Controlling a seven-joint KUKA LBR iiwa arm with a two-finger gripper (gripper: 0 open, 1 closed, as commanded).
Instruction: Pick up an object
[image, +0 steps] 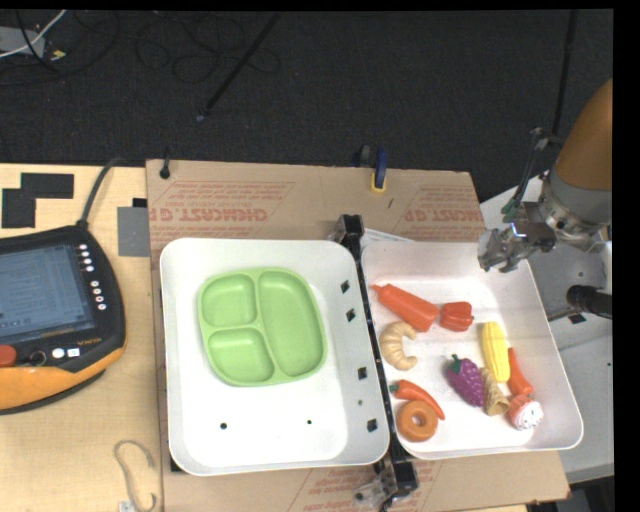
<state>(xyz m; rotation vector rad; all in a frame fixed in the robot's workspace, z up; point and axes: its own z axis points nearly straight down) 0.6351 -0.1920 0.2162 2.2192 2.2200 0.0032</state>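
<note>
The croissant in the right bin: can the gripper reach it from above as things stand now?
Probably yes. The croissant lies uncovered, with a small gap to the carrot, and the gripper hangs over the same bin's far right edge.

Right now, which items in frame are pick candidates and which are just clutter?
Pick candidates, all in the right white bin:
orange toy carrot
red toy pepper
beige toy croissant
yellow toy corn cob
purple toy grapes
orange toy doughnut ring

Lying about:
green divided plastic tray in the left white bin
orange-and-grey teach pendant
blue-and-yellow clamp
</note>
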